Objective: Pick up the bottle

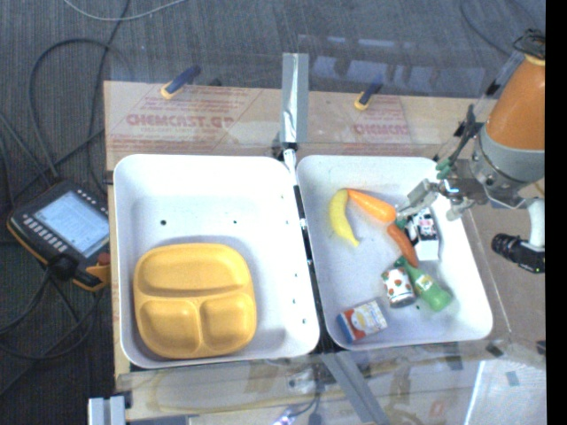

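The bottle (432, 293) is small and green, lying on its side at the front right of the right bin (461, 326). It touches a small can (399, 287) on its left. My gripper (423, 222) hangs low over the middle right of that bin, a short way behind the bottle and apart from it. It stands right by an orange carrot (403, 242). The arm's grey wrist and orange band (518, 113) reach in from the right edge.
A yellow banana (341, 217) and a second carrot (372, 204) lie in the right bin's middle, with a small red-and-white carton (363, 320) at its front. The left bin (204, 193) holds a yellow divided tray (195, 299). A teach pendant (62, 228) lies left of the bench.
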`<state>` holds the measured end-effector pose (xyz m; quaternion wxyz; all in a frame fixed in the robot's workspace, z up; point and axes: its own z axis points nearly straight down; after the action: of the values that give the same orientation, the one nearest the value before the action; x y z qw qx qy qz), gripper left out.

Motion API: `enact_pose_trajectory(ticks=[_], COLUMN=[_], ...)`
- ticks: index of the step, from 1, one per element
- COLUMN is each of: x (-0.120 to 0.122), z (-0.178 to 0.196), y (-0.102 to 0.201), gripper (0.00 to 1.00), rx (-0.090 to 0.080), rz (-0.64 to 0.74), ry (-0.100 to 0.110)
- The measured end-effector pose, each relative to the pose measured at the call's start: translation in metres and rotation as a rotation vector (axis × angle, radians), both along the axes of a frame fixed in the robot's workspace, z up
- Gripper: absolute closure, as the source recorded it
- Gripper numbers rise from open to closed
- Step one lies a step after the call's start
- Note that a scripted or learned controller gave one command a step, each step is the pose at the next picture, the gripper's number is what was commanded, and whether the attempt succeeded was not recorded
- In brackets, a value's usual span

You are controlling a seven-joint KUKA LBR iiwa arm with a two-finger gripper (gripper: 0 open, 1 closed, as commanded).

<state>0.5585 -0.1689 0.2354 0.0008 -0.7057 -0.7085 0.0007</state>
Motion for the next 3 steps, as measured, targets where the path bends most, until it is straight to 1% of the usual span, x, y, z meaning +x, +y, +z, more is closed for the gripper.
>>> enact_pose_trajectory(ticks=[1, 2, 3], x=[-0.058, -0.0577, -0.0577], z=[-0.1142, -0.1067, -0.1067], y=[-0.0221, -0.0214, -0.0214], gripper=[0.0, 1.0, 0.0], rx=[0.001, 0.002, 0.002], rz=[0.093, 0.094, 0.094], ry=[0.001, 0.002, 0.002])
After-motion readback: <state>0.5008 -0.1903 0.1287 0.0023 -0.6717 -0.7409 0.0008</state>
